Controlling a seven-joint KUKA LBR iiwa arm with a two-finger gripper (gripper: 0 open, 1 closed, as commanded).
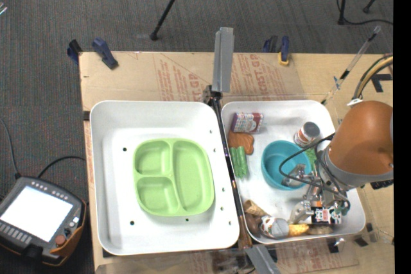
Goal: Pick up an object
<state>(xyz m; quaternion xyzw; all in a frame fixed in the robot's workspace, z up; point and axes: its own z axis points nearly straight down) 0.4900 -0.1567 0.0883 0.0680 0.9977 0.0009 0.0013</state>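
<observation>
Orange band and grey wrist of the arm come in from the right, over the near right corner of the right-hand shallow white bin. Two-finger gripper hangs below the wrist, just right of the teal round bowl; fingers lost among cables and clutter, cannot tell whether spread or pressed together, nothing seen between them. Same bin: small can with maroon label lying at far left, brown cookie-shaped piece below it, green ridged strip along the left wall, small upright can with red label beside the bowl's far right. Near wall holds a jumble of small toys (individual pieces hard to separate). Left-hand white bin carries a light green divided plastic plate, three compartments, roughly centred. Cardboard sheet under both bins; blue clamps on its far edge.
</observation>
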